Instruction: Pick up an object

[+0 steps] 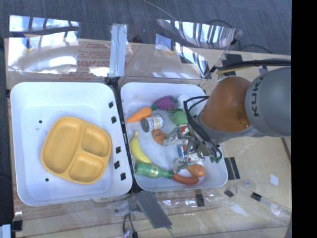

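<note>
The right bin holds several toy foods: a carrot, purple grapes, a green piece, a small tin can, a banana, a green bottle, a red sausage and an orange egg-shaped piece. My gripper is down inside this bin at its right side, just above the egg-shaped piece and the sausage. Nothing can be made out between its metal parts. The grey arm with its orange band covers the bin's right rim.
The left bin holds a yellow divided tray. Black clips line the wall between the two bins. Cardboard, tape and reflective foil lie behind the bins. Cables hang from the arm's wrist over the right bin.
</note>
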